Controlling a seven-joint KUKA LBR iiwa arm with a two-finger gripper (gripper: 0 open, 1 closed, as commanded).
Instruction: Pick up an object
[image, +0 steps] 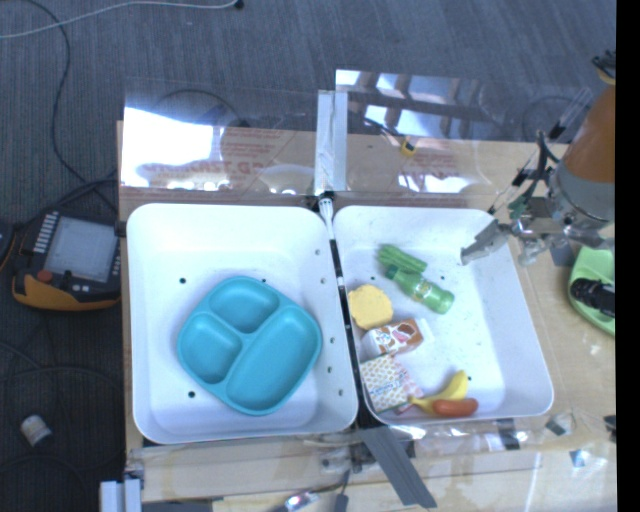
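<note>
From the camera view, the pincer hovers over the right bin's upper right corner — whether wide or narrow, I cannot tell — carrying nothing. The nearest object, a green bottle, lies untouched just beside it; the pick isn't yet begun.

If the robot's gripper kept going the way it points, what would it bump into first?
Probably the green bottle. The gripper points left and downward into the right bin, and the bottle lies nearest along that line. Its height above the bin is unclear, so it might touch the bin floor first.
</note>
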